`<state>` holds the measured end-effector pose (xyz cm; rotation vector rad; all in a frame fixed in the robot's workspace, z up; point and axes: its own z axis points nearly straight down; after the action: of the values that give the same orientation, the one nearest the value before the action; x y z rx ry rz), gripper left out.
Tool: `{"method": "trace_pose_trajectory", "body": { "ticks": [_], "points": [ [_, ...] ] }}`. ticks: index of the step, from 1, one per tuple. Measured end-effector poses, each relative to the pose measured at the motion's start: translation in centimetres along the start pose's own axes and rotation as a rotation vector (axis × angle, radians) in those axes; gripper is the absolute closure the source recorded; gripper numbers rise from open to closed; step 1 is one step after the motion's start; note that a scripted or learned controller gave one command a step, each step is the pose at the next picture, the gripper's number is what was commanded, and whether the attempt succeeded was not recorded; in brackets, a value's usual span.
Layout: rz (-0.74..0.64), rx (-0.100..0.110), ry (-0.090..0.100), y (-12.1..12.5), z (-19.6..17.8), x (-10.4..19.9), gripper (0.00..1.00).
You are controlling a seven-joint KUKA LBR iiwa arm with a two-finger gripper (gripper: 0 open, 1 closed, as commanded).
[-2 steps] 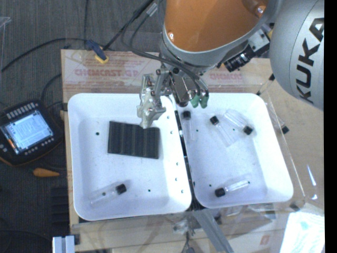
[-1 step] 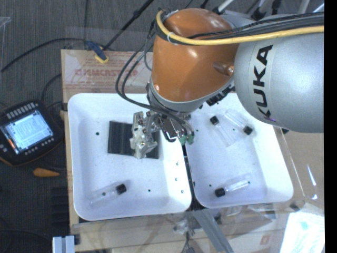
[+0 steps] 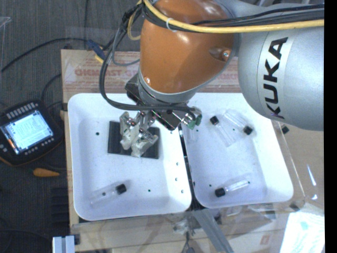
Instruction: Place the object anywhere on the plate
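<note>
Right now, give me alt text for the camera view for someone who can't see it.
The gripper sits low over a dark plate in the left bin, under the arm's orange band. One clear black-capped vial lies near that bin's front; the right bin holds two more vials, one at the back and one at the front.

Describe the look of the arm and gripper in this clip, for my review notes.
The arm is a bulky rounded grey casing with KUKA in black letters, ending in a glossy orange domed band above the wrist. Yellow and black cables run along its top, and black cables loop down its left side. The gripper is small and pale metallic, with two fingers below a dark mount.
</note>
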<state>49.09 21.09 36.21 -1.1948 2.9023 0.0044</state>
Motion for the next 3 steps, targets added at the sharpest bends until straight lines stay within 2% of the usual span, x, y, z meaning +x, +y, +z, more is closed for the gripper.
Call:
{"method": "trace_pose_trajectory", "body": {
  "ticks": [1, 2, 3],
  "points": [
    [0.000, -0.001, 0.000, 0.0, 0.0, 0.0, 0.00],
    [0.001, -0.002, -0.004, 0.1, -0.9, -0.2, 1.00],
    [-0.277, -0.001, 0.002, 0.5, 1.7, -0.8, 1.00]
  ]
}}
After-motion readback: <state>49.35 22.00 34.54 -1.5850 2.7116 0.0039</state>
